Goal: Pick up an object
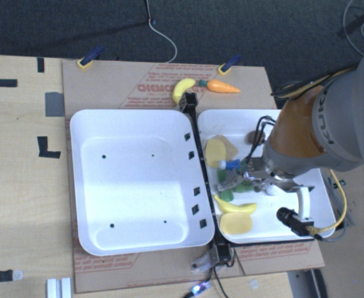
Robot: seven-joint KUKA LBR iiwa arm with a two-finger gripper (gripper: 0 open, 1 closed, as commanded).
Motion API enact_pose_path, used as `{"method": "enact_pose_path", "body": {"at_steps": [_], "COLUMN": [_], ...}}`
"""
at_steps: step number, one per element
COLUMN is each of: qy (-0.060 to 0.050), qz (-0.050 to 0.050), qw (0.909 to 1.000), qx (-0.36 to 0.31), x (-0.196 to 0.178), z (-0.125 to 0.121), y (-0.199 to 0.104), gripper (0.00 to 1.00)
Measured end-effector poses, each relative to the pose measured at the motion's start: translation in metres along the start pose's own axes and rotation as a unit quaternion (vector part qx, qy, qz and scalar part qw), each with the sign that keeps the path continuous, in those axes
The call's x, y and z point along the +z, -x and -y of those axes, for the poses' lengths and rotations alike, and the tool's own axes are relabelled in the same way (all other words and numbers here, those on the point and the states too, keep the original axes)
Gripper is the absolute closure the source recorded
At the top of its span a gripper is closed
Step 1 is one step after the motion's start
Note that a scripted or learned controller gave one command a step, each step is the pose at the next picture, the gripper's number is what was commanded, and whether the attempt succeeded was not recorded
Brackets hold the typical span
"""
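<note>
reaching into the right bin (306,231), the gripper (231,180) sits low among the toys; its grip state i cannot tell. a yellow banana (236,206) lies just below it, a pale round piece (216,150) just above.

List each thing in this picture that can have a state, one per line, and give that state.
arm: reaching into the right bin
gripper: low among the toys
right bin: holding toys
yellow banana: lying flat in the right bin
toy carrot: lying outside the bins
left bin: upright
</note>
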State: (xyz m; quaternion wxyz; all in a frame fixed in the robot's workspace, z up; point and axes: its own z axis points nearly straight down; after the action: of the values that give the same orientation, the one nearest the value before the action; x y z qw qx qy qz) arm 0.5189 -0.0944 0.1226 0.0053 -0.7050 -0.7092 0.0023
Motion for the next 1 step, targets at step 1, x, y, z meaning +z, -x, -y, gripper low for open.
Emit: {"method": "enact_pose_path", "body": {"at_steps": [1], "qy": [0.006], "qz": [0.003], "qw": [1.0000], "qx": [0.001], "x": [0.0399], "z": [-0.0674], "y": [0.0026], "gripper": [0.00]}}
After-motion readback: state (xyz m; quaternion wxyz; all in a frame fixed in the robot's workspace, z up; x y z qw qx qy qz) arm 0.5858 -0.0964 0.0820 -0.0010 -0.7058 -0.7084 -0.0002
